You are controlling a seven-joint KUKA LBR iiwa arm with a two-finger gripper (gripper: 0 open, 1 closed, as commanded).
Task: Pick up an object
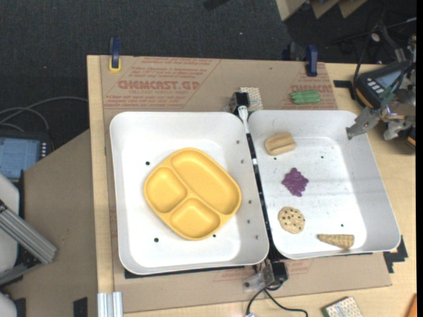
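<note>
Grey metal at the right edge of the view is showing the gripper (360,125), hanging over the upper right rim of the right bin (370,177); whether it is wide or narrow I cannot tell, and nothing is showing between its tips. Nearest to it, a tan bread roll (279,143) is lying in the upper part of the right bin. Below the roll, a purple bunch of grapes (295,181) is sitting near the bin's middle. Further down, a cookie (291,219) with dark chips is resting near the lower left of that bin, and a tan wedge (336,240) is lying by the bottom rim, apart from the cookie. In the left bin (125,177), a yellow plate (192,193) with 3 compartments is sitting near the middle. Beyond the 2 bins, a green piece (305,98) is lying on the table (172,84), above the right bin.
</note>
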